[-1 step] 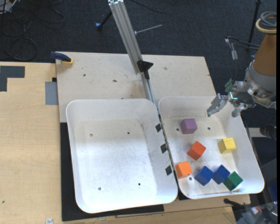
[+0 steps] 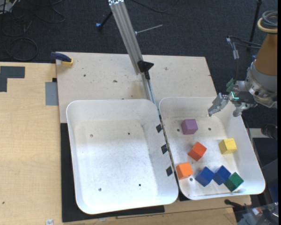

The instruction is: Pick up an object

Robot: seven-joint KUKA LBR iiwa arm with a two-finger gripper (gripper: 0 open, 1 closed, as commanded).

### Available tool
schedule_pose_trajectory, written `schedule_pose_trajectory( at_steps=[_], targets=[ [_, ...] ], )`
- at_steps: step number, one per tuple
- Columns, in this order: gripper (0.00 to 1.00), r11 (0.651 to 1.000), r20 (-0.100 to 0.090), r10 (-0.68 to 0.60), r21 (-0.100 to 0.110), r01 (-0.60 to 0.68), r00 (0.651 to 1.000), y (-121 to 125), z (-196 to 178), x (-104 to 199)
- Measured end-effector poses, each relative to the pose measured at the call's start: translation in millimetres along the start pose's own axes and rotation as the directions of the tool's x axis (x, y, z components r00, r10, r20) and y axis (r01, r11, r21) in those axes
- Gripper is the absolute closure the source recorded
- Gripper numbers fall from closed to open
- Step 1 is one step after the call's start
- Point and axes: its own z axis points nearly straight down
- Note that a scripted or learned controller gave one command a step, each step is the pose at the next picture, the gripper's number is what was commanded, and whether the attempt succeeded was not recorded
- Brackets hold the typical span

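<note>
Left bin [image 2: 84,121]: no blocks.
Right bin [image 2: 253,168]: holds all seven blocks.
Gripper [image 2: 228,106]: above the right bin's far rim, fingers spread wide, nothing between them.
Purple block [image 2: 189,126]: nearest candidate, untouched.
Progress: pick not yet made; descent, grasp and lift remain.

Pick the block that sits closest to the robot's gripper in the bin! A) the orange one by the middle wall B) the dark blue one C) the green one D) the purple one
D: the purple block lies nearest the gripper, at the far end of the right bin, while the others sit farther toward the near edge.
</note>
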Motion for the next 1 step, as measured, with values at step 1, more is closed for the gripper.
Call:
schedule_pose_trajectory(
  at_steps=[1],
  targets=[
    [0.00,1.000,0.000,0.000,0.005,0.000,1.000,1.0,44.1,-1.3]
  ],
)
